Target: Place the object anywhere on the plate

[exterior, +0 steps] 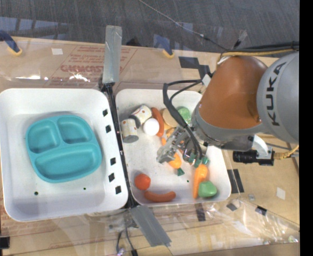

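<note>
A teal divided plate [64, 146] lies in the left white bin [17, 103] with nothing on it. My gripper [170, 152] is down in the right bin [145, 159], near its middle, among toy foods. A small orange piece [175, 163] lies right under its lower edge; whether the gripper touches or holds it is hidden by the gripper body. The orange wrist band and grey arm cover the bin's right part.
Around the gripper lie a white egg [151, 126], a small can [128, 130], an orange stick [158, 119], a green item [184, 112], a red tomato [142, 181], a sausage [159, 196], a carrot [200, 177] and a green pepper [208, 189]. A black divider [115, 143] separates the bins.
</note>
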